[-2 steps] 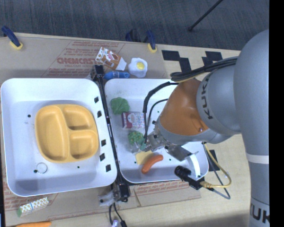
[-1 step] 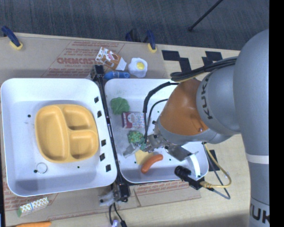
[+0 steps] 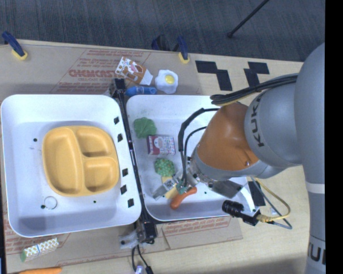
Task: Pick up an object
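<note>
Gripper (image 3: 180, 188) sits low in the right bin (image 3: 160, 103), at about 6 o'clock. Its tip touches the orange carrot (image 3: 183, 197). How wide it is open cannot be told. Broccoli (image 3: 164, 166) lies just above, toward 11 o'clock.

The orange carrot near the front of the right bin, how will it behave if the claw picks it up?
The carrot looks like a small toy, so probably light and stiff. Its long tapered shape suggests it could roll or swivel if gripped off-centre. It lies against other small pieces, so these may get nudged.
</note>
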Tool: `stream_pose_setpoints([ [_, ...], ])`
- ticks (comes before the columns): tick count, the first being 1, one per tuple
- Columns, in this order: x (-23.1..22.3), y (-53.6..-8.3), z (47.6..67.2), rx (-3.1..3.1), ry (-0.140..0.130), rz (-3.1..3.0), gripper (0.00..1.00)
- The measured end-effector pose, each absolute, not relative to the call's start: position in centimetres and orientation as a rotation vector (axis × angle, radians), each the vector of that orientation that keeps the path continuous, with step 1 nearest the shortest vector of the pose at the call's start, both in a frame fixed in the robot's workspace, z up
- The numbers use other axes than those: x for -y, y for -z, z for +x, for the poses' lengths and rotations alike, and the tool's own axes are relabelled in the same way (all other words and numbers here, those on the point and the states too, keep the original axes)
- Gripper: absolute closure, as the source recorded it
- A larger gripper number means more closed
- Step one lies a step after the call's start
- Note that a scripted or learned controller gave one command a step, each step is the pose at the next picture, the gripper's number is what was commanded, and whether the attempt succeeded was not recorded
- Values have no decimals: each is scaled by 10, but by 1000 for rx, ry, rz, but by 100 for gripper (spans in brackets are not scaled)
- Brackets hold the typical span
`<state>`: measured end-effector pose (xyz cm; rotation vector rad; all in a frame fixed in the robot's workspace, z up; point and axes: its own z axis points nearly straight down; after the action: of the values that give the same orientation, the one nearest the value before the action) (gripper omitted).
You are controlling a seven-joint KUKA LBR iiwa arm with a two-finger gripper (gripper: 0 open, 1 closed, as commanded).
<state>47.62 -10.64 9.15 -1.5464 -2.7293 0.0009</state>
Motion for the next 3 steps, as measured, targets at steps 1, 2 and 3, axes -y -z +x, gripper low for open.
stream_pose_setpoints([
  [1, 106, -92, 476, 2729, -1, -1547, 0],
  [2, 106, -92, 476, 2729, -1, -1547, 0],
  [3, 98, -92, 476, 2537, -1, -1851, 0],
])
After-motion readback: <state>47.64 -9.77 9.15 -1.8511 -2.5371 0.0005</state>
